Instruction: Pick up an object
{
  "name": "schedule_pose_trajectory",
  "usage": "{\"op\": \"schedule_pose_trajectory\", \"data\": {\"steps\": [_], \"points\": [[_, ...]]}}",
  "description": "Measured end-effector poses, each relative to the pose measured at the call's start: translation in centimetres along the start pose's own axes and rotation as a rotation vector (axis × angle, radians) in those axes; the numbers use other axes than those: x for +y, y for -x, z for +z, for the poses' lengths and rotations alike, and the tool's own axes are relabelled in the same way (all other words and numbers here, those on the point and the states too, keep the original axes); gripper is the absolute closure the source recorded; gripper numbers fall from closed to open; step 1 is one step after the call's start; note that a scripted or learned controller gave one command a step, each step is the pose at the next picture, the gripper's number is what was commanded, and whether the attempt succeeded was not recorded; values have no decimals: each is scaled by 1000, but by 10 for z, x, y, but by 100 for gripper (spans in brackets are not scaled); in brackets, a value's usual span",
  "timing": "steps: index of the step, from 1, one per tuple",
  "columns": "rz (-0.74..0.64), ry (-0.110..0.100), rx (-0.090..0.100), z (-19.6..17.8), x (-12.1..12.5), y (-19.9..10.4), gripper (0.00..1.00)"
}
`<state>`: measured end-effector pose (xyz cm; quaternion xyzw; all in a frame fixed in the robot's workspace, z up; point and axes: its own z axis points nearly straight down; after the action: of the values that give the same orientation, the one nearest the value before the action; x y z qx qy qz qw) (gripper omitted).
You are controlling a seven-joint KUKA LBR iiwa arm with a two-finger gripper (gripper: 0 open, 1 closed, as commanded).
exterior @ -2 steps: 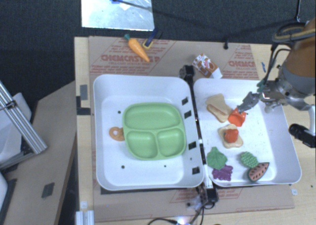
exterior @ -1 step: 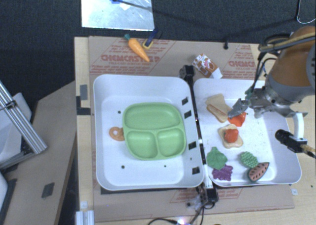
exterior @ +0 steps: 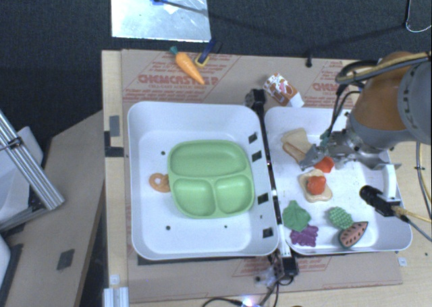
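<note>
Left bin (exterior: pixel 145 137) is carrying a green divided plate (exterior: pixel 208 179). A small tan ring-shaped toy (exterior: pixel 160 182) is lying just beside the plate's left rim.

Behind that bin, a toy carrot (exterior: pixel 189 67) is lying at a slant on the surface (exterior: pixel 229 73). Further right, a small printed carton (exterior: pixel 282 90) is sitting near the back corner of the right bin (exterior: pixel 347 187).

Right bin is holding all the candidates:
- toy bread slice (exterior: pixel 293 142), back left
- toast slice with an orange topping (exterior: pixel 316 187), mid-bin
- leafy green toy (exterior: pixel 295 216) and purple grapes (exterior: pixel 305 235), front left
- knobbly green toy (exterior: pixel 340 217) and watermelon wedge (exterior: pixel 353 233), along the front

Gripper (exterior: pixel 324 156) is hanging low over the middle of the right bin, with the arm reaching in from the right. A small red toy piece (exterior: pixel 325 164) is sitting right at its tip, between the bread slice and the toast and just behind the toast.

Grip state: can't tell from this angle whether it's released or clamped on the red piece.

I'm reading the red piece as the target. It's lying essentially under the tip with no sideways offset worth correcting, so I'd say the coming move is vertical, not lateral. The piece is looking roundish with no clear long axis, so wrist angle is probably not mattering much. The main risk is the toast, which is crowding it on the near side and could get clipped or dragged.
</note>
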<state>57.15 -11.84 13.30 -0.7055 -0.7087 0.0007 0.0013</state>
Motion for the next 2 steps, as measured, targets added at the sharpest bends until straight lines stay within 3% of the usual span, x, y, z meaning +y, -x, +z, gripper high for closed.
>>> {"op": "schedule_pose_trajectory", "data": {"steps": [1, 2], "points": [[3, 0, 0, 51, 0, -1, 0], [3, 8, -2, 37, 2, 0, 100]]}}
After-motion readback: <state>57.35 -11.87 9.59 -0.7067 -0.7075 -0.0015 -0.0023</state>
